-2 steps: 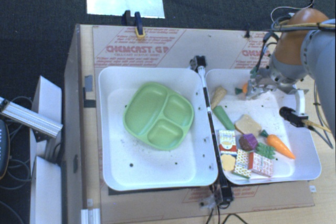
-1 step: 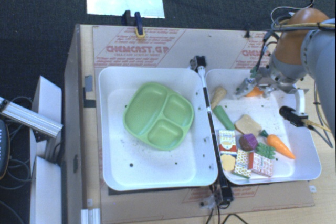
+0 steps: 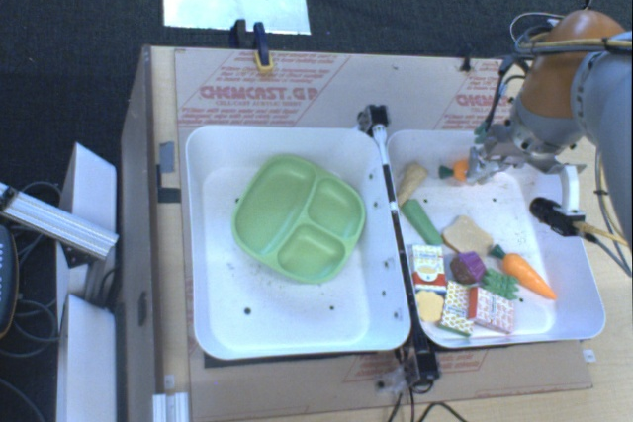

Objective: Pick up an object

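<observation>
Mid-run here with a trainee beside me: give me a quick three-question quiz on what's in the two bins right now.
1. True or false: the light green plastic divided plate lies in the right white bin.
2. Which lies nearer the gripper: A) the small orange piece, B) the orange toy carrot with green top?
3. Fill in: the purple toy vegetable lies in the ___ bin.

Key: 1 false, it lies in the left white bin; 2 A; 3 right.
</observation>
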{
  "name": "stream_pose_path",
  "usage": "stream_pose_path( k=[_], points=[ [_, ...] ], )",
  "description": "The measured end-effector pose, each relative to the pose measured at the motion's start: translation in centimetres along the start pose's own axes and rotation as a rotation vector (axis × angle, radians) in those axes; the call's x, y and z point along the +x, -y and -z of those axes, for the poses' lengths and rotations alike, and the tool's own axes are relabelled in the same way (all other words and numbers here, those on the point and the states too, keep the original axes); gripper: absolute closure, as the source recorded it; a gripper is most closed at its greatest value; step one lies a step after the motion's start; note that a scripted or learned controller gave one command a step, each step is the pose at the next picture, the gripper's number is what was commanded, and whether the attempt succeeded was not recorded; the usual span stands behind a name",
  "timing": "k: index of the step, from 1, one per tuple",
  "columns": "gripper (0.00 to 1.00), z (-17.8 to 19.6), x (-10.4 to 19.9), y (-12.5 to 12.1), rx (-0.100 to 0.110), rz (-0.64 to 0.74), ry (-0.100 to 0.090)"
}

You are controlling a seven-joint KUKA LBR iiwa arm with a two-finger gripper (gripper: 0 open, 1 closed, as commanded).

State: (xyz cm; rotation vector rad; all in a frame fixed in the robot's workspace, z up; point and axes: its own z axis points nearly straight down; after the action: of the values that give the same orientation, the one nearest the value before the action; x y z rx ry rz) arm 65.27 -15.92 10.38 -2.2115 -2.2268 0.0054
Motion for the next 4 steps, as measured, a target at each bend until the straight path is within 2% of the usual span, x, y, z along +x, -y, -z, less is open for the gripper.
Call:
stream_pose_path(
  k=[1,2,3,4],
  points=[
    [0.00,0.0,0.0,-0.1,-0.004,0.000,0.002],
    [0.00,-1.5,-3.5,-1.6,0.006,-0.001,-0.010],
    [1.00,-0.6,-3.5,-1.4,0.019,0.001,-0.013],
    [1.00,11.8,5.0,0.9,-0.011,-0.002,0.000]
  ],
)
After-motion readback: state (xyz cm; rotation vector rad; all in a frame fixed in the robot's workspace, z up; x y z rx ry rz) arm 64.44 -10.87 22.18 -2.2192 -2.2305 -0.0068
